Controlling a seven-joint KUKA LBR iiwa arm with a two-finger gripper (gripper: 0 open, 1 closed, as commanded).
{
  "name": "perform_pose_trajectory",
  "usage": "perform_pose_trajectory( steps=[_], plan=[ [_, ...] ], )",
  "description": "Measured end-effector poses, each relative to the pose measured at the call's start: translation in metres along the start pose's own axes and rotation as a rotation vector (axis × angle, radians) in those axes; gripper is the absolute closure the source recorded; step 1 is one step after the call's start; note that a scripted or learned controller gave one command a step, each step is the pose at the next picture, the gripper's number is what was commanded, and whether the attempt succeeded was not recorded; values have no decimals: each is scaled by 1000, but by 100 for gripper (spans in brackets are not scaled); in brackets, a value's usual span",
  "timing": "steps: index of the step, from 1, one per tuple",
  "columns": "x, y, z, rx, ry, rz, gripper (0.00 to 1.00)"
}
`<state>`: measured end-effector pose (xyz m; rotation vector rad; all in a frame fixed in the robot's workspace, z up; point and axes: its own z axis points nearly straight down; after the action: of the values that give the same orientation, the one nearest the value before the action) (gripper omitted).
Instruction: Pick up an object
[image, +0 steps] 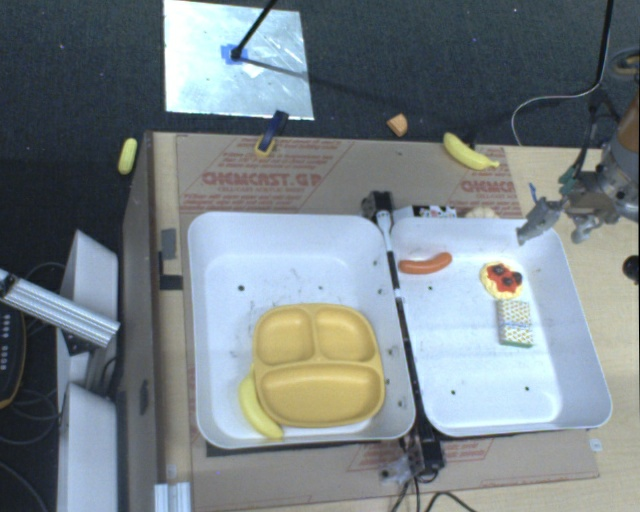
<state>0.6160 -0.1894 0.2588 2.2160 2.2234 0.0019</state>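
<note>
My gripper (556, 222) hangs at the far right, above the back right rim of the right bin (570, 400). Its two fingers are spread apart with nothing between them. In that bin lie an orange sausage (425, 264) near the back left, a yellow toy with red and black spots (502, 280) to the left and below the gripper, and a small chequered block (515, 323) just in front of that toy. The left bin (215, 300) holds a yellow divided plate (318, 362) and a banana (257, 410) against the plate's front left side.
Outside the bins, on the cardboard and floor behind, lie another banana (468, 152), a small orange piece (398, 125), a yellow item (127, 155) at the left and a clamp (269, 134). A cable (540, 100) loops near the arm.
</note>
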Motion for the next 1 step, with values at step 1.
perform_pose_trajectory(
  steps=[1],
  plan=[
    [-17,-3,68,2,0,2,0]
  ],
)
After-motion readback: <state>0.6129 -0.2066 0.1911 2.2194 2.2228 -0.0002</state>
